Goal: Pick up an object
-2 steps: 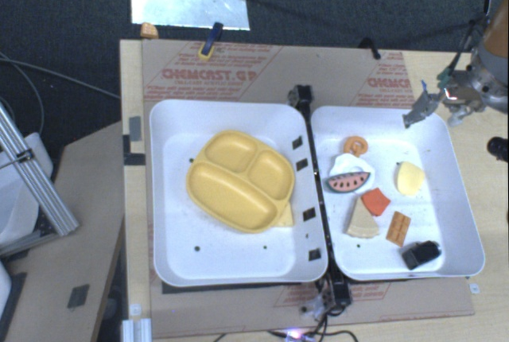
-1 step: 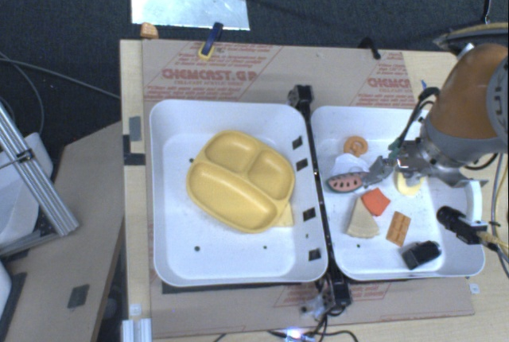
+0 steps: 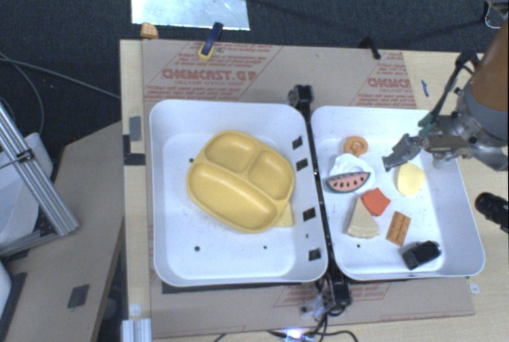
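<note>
So the right bin [image 3: 469, 257] has all the small stuff. Starting from the near edge: a black block [image 3: 421, 254] by the front rim, a brown wafer [image 3: 398, 227] just behind it, a pale wedge [image 3: 364, 220] to its left, then an orange-red piece [image 3: 376, 201], a watermelon slice [image 3: 349, 181] and a pale yellow lemon [image 3: 410, 180]. Farthest back sits an orange ring [image 3: 355, 145].

The gripper [image 3: 403, 151] hangs over the back half of that bin, just above and behind the lemon, so my guess is the lemon is the target. No object is between the fingers. They look spread a bit, one dark tip poking out left, but I honestly can't tell how wide, and I can't tell if anything is touched.

If I were tuning this: centre over the lemon before dropping, since it's rounded and will probably squirt sideways if pinched off-centre. Open wider than the lemon, go low enough to grab around its middle, and stay off the orange-red piece, which lies near its left side.

The left bin [image 3: 171, 173] holds a yellow tray [image 3: 238, 180], not the easy pick here.
</note>
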`<state>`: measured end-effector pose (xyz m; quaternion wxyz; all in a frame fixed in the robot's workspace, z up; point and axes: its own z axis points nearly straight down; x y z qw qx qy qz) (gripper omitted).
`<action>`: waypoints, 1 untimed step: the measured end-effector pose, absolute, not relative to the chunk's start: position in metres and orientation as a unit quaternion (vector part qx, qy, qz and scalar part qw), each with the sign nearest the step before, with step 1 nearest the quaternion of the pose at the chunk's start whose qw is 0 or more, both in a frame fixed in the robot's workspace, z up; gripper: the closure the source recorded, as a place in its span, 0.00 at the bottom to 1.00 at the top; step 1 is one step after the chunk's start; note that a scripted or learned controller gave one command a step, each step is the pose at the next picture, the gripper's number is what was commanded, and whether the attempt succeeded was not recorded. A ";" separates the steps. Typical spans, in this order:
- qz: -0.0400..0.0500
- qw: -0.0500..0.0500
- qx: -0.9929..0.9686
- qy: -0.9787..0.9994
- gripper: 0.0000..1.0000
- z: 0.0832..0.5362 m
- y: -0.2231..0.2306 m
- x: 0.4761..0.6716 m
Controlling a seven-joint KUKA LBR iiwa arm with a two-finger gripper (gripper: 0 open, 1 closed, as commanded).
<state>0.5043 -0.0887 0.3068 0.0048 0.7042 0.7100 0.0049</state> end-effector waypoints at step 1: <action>-0.002 -0.004 0.704 0.710 0.00 0.201 -0.046 0.485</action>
